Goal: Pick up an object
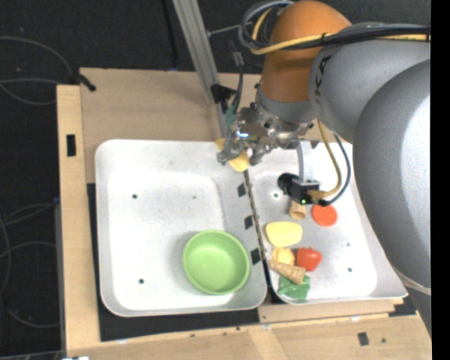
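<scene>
We see the end effector (242, 147) over a small yellow piece (240, 163) by the bin divider (249, 210); spread or pinching, we cannot tell. Lift slowly, straight up.

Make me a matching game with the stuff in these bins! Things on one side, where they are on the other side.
Things:
1. green bowl
2. gripper
3. orange round toy

Places:
a. in the right bin
b. in the left bin
c. over the far end of the edge where the two bins meet

Pairs: 1-b, 2-c, 3-a
</scene>
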Motion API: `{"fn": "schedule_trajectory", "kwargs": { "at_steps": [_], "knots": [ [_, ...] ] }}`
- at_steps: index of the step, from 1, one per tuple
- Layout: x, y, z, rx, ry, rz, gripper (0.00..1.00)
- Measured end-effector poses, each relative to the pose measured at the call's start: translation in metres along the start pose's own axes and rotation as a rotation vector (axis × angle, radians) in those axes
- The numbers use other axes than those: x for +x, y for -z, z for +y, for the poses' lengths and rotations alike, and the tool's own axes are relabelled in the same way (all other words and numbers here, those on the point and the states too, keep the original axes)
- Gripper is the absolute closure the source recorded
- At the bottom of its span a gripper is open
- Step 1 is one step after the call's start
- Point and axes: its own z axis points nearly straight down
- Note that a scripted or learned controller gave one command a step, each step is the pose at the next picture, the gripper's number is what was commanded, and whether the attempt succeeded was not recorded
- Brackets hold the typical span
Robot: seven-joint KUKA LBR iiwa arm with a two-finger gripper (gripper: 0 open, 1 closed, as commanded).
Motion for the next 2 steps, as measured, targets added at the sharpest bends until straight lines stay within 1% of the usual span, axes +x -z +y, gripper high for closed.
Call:
{"fn": "schedule_trajectory", "kwargs": {
  "at_steps": [1, 2],
  "knots": [
    [0.0471, -0.0054, 0.008, 0.001, -0.003, 0.0, 1.0],
    [0.0464, -0.0051, 0.0081, 0.0, -0.002, -0.002, 0.0]
  ]
}}
